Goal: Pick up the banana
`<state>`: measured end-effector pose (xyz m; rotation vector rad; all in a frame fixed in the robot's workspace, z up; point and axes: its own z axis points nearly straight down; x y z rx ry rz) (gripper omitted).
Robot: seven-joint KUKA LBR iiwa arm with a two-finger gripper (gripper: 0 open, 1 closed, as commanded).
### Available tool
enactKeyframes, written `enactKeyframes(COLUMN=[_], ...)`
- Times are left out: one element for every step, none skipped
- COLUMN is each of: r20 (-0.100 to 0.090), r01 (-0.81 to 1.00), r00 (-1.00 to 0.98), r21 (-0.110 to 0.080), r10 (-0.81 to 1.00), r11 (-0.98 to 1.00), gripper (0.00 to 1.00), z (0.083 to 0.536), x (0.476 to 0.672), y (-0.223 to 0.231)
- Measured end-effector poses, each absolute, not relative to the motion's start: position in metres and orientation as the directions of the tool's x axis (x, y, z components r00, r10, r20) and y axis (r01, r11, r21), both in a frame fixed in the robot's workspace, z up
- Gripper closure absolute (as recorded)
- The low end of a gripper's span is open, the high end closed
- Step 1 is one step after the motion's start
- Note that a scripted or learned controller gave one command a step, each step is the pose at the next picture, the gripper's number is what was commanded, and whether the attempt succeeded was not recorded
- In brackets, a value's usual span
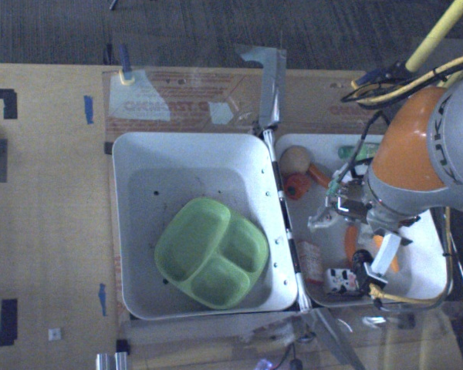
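Observation:
My gripper [326,216] hangs low over the middle of the right bin [436,284], below the grey wrist and its orange band [413,149]. The arm hides much of that bin's floor. Around the gripper lie a tan round object [295,159], a small red-orange piece [297,186], a thin orange stick [319,176] and an orange item [351,242]. I cannot make out anything held in the gripper.
The left bin [131,168] holds a green divided plate [211,253]. Near the right bin's front edge lie a reddish packet [309,257] and a black-and-white object [341,280]. A green item [356,152] lies at the right bin's back. Yellow cables [393,83] trail behind the arm.

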<state>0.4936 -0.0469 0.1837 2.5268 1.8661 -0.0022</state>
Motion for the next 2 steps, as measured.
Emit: enactKeyframes(r20=[0.001,0.000], r01=[0.880,0.784], r00=[0.474,0.621], r21=[0.003,-0.003], r10=[0.880,0.784], r11=[-0.474,-0.621], gripper=[0.00,0.00], z=[0.086,0.087], x=[0.537,0.479], y=[-0.103,-0.098])
